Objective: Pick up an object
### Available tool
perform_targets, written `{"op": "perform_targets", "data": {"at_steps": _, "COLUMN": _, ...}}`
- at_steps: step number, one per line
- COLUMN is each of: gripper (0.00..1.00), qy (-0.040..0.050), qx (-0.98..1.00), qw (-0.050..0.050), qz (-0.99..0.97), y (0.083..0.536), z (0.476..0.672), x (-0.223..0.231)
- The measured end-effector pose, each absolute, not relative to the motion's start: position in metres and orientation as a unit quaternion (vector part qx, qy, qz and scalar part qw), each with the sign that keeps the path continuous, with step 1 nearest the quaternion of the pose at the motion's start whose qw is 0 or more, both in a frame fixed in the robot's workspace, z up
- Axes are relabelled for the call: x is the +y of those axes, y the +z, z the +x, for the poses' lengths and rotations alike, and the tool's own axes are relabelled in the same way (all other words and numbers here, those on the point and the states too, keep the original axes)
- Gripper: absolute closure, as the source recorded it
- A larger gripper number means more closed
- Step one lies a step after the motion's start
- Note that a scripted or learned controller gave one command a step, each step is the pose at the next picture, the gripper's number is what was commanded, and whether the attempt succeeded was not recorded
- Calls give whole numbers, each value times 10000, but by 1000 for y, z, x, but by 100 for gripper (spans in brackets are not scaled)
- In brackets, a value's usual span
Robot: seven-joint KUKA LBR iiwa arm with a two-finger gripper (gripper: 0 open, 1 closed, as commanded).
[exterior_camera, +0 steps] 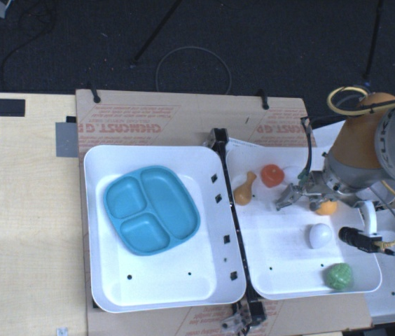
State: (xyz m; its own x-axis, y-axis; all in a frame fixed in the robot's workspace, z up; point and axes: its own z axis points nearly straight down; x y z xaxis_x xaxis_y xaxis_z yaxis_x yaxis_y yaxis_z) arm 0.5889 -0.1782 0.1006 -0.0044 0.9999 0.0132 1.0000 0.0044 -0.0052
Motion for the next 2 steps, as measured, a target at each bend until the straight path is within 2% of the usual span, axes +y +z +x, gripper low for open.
{"op": "perform_targets", "data": {"at_steps": 1, "gripper": 100, "qy": -6, "qx": -7081, "qw": 32, "qz": -7061, "y": 113, "z": 589, "x": -182}}
{"op": "perform_targets", "data": {"at_steps": 2, "gripper": 100, "qy": -2, "qx": -7063, "qw": -4, "qz": -7079, "y": 160, "z": 580, "x": -182}}
